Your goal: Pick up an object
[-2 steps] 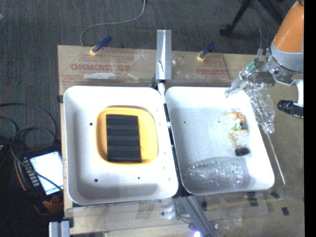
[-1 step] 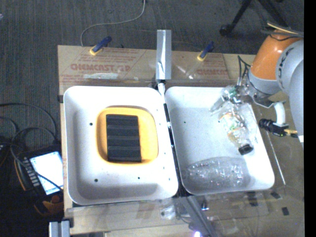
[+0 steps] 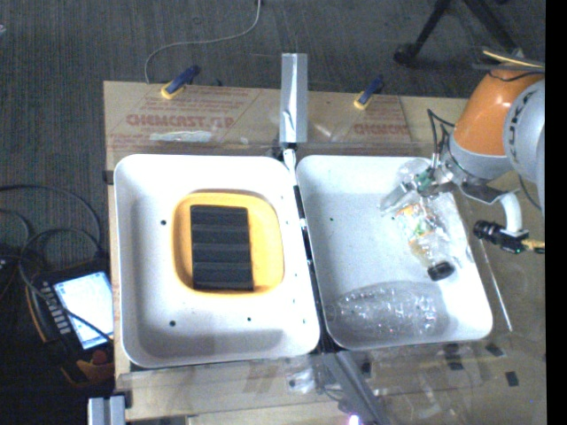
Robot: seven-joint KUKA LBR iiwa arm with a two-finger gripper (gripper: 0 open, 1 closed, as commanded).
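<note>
Landmark: the right bin (image 3: 354, 237), a shallow white tray with rounded corners and a faintly speckled floor; all places below were read against it.
Clear bottle (image 3: 387, 309): lay on its side along the right bin's near wall, transparent crinkled plastic, glinting, resting on the floor of the bin.
Small dark piece (image 3: 440, 270): sat on the right bin's floor near its right wall, just behind the bottle's right end; short, black, blocky.
Gripper (image 3: 423, 204): hung over the far right part of the right bin, wrapped in clear, wrinkled plastic film with small coloured parts showing through; whether its fingers were spread or closed could not be told, and nothing could be seen held.
Arm (image 3: 500, 122): entered from beyond the right bin's right wall, the rounded orange band above the far right corner, grey casing beside it, the wrist angled down and leftward into the bin.
Left bin (image 3: 142, 237): touched the right bin's left wall, same white moulded shape.
Yellow dish (image 3: 183, 246): rested in the middle of the left bin, well apart from the right bin's contents; smooth, rounded-square rim.
Black block (image 3: 221, 247): lay inside the yellow dish, matte, rectangular, ribbed in crosswise bands.
Bench board (image 3: 177, 118): beyond both bins, brown, flat, with faded red print.
</note>
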